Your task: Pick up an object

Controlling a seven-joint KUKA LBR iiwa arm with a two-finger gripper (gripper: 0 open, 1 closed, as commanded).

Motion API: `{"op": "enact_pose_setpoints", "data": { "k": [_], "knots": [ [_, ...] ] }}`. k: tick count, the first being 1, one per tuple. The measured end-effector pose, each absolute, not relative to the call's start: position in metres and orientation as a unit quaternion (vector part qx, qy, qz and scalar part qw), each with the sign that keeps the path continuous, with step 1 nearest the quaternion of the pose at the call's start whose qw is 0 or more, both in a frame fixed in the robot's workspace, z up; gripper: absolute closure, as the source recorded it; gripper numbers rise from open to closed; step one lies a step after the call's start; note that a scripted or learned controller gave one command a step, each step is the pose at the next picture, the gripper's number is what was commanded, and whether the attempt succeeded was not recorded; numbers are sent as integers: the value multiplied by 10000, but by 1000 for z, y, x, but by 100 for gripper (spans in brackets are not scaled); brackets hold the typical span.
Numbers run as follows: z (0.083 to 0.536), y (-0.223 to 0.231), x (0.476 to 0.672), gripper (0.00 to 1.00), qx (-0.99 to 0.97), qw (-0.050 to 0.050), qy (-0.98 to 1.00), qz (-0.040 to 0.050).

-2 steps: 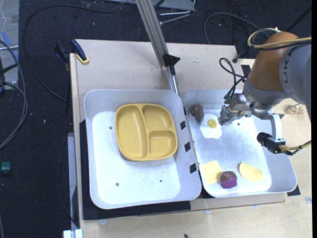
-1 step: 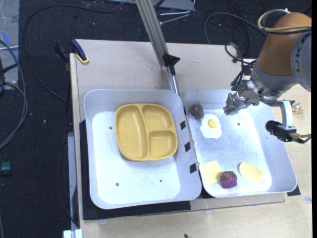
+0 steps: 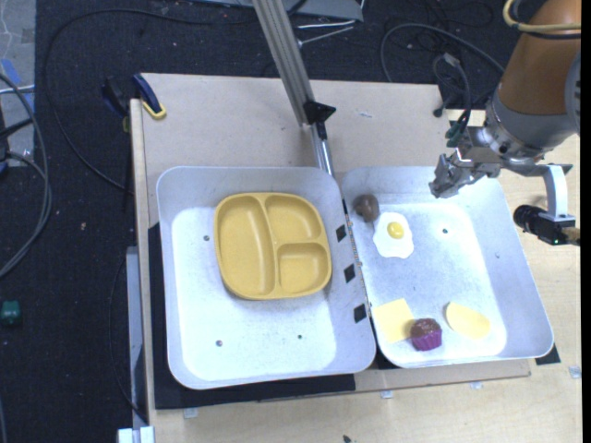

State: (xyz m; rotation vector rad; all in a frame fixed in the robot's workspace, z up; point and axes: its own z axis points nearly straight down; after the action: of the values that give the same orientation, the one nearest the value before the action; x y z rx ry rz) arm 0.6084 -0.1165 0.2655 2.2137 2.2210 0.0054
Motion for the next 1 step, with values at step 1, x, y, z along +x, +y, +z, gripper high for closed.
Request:
{"op": "enact_pose_setpoints", "data": {
  "k": [1],
  "knots": [
    [255, -68, 604, 100, 7047, -5, 7095, -1]
  ]
}}
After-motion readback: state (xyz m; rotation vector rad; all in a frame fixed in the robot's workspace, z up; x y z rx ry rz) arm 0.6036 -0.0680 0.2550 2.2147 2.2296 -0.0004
